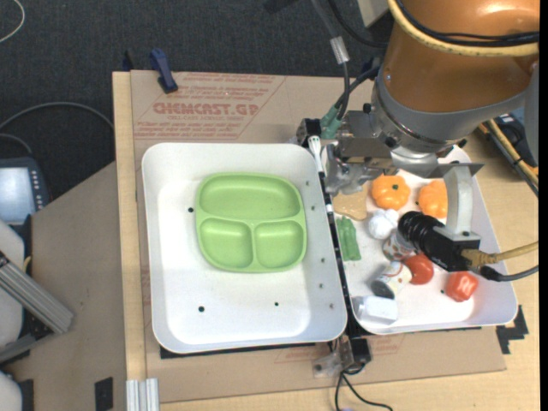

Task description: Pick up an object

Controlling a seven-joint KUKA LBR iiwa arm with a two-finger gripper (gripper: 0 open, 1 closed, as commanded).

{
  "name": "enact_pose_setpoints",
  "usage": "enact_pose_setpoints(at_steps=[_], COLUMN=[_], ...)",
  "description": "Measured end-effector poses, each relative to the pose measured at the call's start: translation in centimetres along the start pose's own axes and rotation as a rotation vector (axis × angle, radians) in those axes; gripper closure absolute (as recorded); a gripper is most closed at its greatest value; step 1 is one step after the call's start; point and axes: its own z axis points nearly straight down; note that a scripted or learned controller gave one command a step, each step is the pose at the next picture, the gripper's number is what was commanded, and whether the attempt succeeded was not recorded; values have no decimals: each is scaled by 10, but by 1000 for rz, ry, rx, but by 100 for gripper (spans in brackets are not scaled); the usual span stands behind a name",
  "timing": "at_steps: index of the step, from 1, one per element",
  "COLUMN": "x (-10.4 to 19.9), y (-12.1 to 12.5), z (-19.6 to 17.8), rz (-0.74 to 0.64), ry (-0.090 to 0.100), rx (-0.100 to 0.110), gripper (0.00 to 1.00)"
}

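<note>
Tray, green, inside left bin

The jaws hang over the far corner of the right bin, close against the wall it shares with the left bin. Just beside them, toward the arm, a small pumpkin and an orange fruit crowd the floor. Just nearer the camera lie a tan scrap, a white ball and a green strip. Further that way are two red pieces and a pale block. Across the wall from the jaws, bare floor rings a green divided plate.
</note>
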Motion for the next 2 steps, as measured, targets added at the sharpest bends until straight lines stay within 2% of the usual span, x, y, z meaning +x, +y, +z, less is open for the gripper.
enact_pose_setpoints(at_steps=[1,2], x=[-1,60], y=[0,-2], z=[-9,47], rz=[1,-3], ry=[-1,-2], rx=[0,12], gripper=[100,100])
